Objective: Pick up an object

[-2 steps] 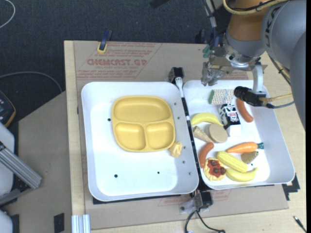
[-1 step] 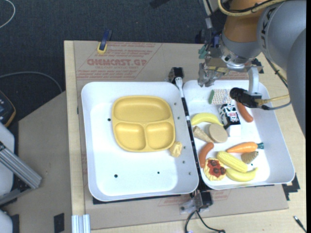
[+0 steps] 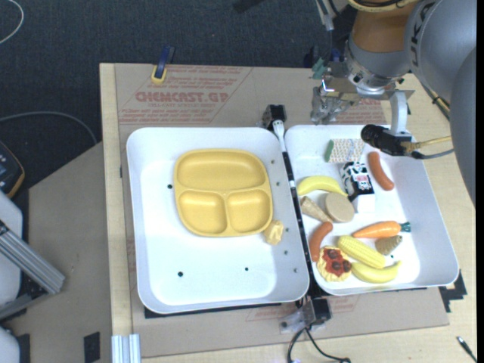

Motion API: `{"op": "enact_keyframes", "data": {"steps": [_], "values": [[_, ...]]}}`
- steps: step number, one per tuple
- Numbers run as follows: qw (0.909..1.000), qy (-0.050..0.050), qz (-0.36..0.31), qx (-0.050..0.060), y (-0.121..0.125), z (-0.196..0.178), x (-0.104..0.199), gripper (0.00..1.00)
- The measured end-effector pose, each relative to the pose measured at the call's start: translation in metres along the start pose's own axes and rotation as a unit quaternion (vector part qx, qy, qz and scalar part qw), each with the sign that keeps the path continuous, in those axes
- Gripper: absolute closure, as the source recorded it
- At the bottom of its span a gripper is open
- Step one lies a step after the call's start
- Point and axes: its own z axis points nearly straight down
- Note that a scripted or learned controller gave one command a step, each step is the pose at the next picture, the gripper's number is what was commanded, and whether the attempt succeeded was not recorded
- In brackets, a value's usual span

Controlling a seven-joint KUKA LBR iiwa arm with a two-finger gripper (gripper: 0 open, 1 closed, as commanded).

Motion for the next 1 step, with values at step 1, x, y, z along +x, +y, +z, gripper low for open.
{"op": "enact_keyframes", "data": {"steps": [1], "values": [[1.0000,0.000,0.001,0.004,-0.0099,0.0188,0.0013,1.00]]}}
